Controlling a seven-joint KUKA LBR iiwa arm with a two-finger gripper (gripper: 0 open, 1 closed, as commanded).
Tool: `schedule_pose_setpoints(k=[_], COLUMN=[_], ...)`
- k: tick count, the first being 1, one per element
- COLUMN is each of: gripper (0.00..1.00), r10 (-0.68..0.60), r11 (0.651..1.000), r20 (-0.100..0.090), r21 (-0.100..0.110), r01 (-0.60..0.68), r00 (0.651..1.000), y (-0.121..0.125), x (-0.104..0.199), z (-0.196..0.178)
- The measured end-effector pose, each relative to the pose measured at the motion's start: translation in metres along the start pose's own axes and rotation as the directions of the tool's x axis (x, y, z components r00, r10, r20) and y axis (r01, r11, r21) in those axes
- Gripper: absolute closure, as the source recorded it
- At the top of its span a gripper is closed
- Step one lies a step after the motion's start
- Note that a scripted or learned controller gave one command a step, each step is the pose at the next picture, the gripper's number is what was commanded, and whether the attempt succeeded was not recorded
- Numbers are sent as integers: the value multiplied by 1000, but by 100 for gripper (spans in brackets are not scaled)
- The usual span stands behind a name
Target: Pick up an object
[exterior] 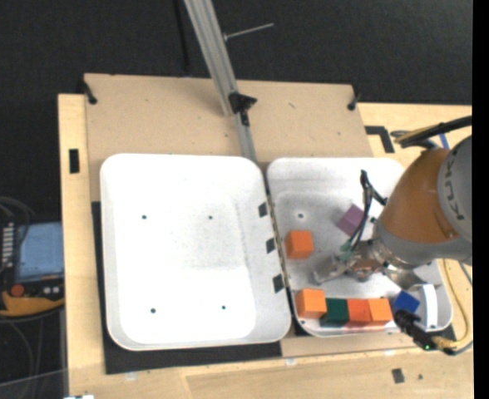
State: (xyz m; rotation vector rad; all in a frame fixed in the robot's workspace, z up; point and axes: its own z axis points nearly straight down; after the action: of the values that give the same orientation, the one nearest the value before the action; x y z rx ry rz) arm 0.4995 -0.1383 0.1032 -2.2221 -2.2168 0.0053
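In the right bin (311,177) lie several small blocks. An orange cube (300,243) sits near the bin's left wall and a purple block (352,219) lies further back. Along the front wall runs a row: an orange block (313,302), a green block (337,312), two more orange blocks (359,311) (379,309) and a blue block (405,302). My gripper (347,264) hangs low over the bin's middle, between the purple block and the front row, right of the orange cube. Nothing is visibly held in it.
The left bin (186,248) lies beside the right one, with a shared wall between them. A slanted metal rail (219,56) rises from the back of the bench. Cables and a blue device (37,252) sit off the bench's left side.
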Motion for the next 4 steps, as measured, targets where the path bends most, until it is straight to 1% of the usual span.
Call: schedule_pose_setpoints(k=[1,2,3,4], gripper=[100,100,100,100], r10=[10,4,-6,-7], r11=[1000,1000,1000,1000], r20=[0,2,1,2], r21=[-10,-12,-11,-13], r01=[-10,-4,6,7], r00=[1000,1000,1000,1000], y=[3,6,9,11], x=[0,-12,-8,-9], z=[-13,-70,-115,-169])
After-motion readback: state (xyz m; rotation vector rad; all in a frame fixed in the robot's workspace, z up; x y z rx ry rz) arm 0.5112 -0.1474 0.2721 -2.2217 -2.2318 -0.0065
